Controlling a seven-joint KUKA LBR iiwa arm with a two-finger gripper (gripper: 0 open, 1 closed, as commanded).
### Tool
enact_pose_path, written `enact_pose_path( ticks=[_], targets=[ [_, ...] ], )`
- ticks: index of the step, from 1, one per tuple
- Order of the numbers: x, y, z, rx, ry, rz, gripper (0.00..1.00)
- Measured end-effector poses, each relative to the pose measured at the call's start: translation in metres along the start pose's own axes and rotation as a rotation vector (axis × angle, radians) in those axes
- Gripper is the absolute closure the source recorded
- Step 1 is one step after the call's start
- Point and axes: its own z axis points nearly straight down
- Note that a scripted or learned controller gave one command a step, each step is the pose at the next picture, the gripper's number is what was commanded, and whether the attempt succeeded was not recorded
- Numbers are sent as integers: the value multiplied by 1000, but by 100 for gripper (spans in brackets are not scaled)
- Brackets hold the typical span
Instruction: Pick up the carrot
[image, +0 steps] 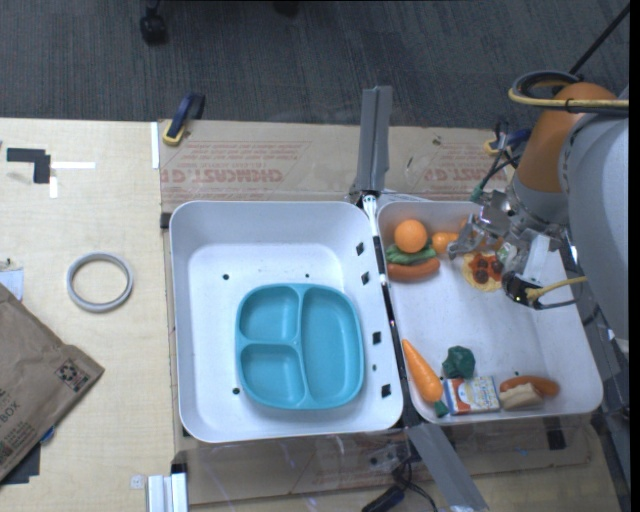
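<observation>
The carrot (422, 370) lies slanted along the left wall of the right bin (560, 345), near its front, with the thick end up-left and the tip against a small carton. My gripper (484, 233) hangs over the back of the same bin, just above a pizza slice toy (485, 270) and well behind the carrot. Nothing can be seen held in it.
An orange ball (410, 236) on a hot dog toy (412, 265) sits at the bin's back left. A green lump (460, 360), a carton (472, 395) and a sausage bun (528, 388) crowd the front. The left bin (200, 300) holds a blue divided plate (300, 346). A tape ring (100, 281) lies on the bench.
</observation>
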Motion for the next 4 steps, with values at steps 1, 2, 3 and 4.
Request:
enact_pose_path(
  ticks=[1, 2, 3, 4],
  targets=[
    [38, -14, 5, 14, -19, 168, 0],
    [39, -14, -5, 12, -19, 166, 100],
    [90, -28, -95, -19, 16, 198, 100],
    [95, -93, -126, -17, 14, 172, 100]
  ],
)
